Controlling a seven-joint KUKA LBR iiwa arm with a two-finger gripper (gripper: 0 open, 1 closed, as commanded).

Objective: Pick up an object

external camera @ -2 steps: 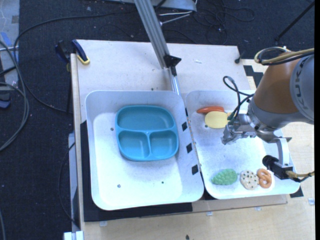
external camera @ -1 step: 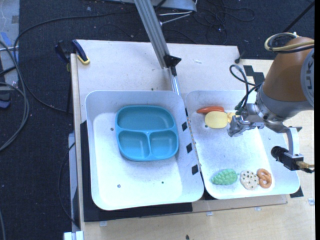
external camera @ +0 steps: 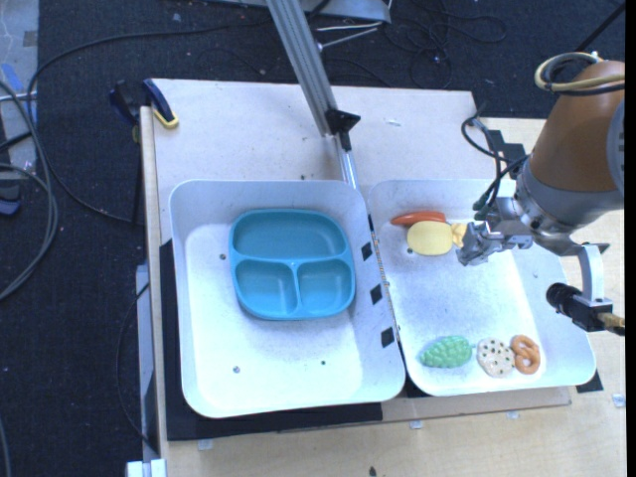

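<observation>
Objects for picking lie in the right-hand bin (external camera: 556,351), and the gripper (external camera: 475,244) hangs low over its far part. Nearest the camera, well toward the viewer from the jaws, three toy foods sit in a row along the bin's front edge: a green bumpy piece (external camera: 444,352), a white speckled cookie (external camera: 494,357) and a brown pretzel (external camera: 525,353), the last two touching. Just beside the jaws, on their left, lies a yellow lemon-like toy (external camera: 430,238), and a red-orange chili-shaped piece (external camera: 418,218) rests just beyond that, touching it. Whether the jaws stand wide or narrow I cannot tell; they blur into the dark wrist hardware. Nothing is seen between them. Farther left, past the divider, the other bin (external camera: 199,366) carries a blue compartment tray (external camera: 292,263).

By my reading this is the approach step, with the yellow toy the likely target. The next move calls for shifting slightly left to straddle it, descending, then closing without nudging the red piece.
</observation>
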